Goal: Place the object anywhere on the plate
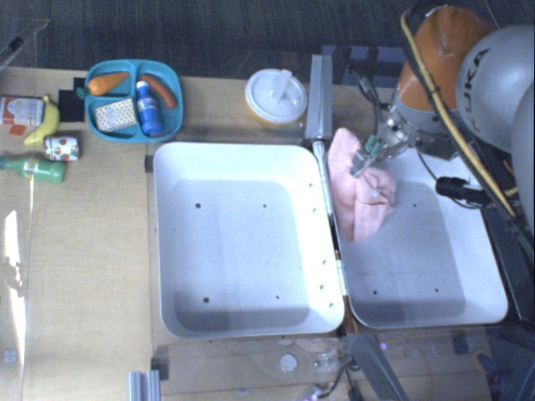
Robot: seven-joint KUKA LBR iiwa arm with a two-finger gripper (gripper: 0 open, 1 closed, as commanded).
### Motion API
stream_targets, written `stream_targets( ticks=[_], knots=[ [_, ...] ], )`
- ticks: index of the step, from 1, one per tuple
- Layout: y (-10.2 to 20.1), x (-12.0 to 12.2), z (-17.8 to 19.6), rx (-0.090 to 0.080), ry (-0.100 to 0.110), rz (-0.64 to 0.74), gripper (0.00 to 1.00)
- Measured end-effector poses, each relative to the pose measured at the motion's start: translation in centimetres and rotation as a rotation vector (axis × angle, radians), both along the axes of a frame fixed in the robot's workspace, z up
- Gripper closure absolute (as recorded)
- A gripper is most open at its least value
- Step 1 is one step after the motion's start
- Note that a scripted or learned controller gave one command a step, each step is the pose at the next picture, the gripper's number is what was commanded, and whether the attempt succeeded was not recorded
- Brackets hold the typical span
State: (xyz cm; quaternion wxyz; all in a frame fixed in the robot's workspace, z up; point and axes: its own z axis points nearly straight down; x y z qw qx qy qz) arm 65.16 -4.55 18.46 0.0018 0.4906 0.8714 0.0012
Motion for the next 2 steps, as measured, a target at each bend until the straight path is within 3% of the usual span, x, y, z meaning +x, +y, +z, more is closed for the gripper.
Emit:
stream_targets(
  ticks=[1, 2],
  knots=[
    [0.2, 0.2, 4.1, 0.000, -0.002, 0.006, 1.00],
    [5.3, -0.3, 3.3, -0.002, -0.002, 0.408, 1.00]
  ],
)
